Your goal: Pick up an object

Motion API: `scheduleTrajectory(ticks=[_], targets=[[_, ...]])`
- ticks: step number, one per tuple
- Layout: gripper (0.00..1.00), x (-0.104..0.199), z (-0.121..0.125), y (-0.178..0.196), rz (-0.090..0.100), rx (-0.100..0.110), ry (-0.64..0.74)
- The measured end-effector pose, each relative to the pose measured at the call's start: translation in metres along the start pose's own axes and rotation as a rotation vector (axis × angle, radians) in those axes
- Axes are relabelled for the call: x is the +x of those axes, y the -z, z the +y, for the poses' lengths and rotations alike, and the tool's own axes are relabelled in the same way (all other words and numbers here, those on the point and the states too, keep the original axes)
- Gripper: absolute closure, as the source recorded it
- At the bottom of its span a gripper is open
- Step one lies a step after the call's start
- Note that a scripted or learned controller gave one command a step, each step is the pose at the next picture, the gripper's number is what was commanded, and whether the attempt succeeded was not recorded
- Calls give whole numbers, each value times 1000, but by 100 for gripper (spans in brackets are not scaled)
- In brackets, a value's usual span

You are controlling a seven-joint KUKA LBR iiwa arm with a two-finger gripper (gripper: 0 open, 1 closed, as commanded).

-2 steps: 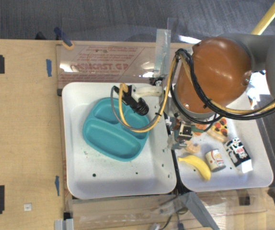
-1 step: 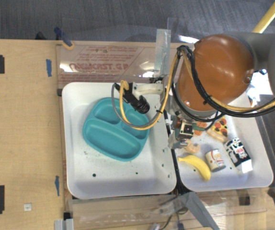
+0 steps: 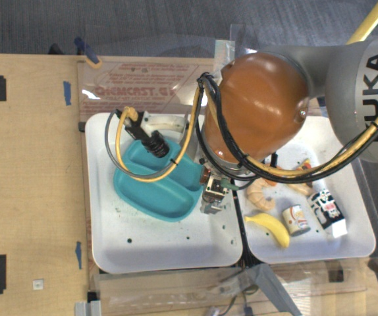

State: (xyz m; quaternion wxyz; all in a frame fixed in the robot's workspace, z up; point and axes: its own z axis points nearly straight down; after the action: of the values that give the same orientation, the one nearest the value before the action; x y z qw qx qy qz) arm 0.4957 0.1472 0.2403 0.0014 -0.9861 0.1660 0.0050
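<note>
Two white bins (image 3: 103, 242) sit side by side on a tan bench (image 3: 27, 196) above grey floor. One teal tray (image 3: 159, 186) lies in the left bin beside the gripper (image 3: 212, 199), whose grip state I cannot tell. One banana (image 3: 271, 228), one can (image 3: 296, 219) and one carton (image 3: 327, 210) lie in the right bin.

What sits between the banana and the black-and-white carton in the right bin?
A small can lies between the banana and the carton, on the right bin's floor, per the camera view.

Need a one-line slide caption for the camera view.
KUKA arm lowers its gripper beside a teal tray in the left bin; banana lies in the right bin.
</note>
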Motion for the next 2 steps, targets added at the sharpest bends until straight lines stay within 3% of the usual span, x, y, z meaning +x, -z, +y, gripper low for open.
scheduleTrajectory(ticks=[1, 2], targets=[[100, -8, -10, -135, -11, -8, 123], [100, -13, -52, -20, 9, 4, -49]])
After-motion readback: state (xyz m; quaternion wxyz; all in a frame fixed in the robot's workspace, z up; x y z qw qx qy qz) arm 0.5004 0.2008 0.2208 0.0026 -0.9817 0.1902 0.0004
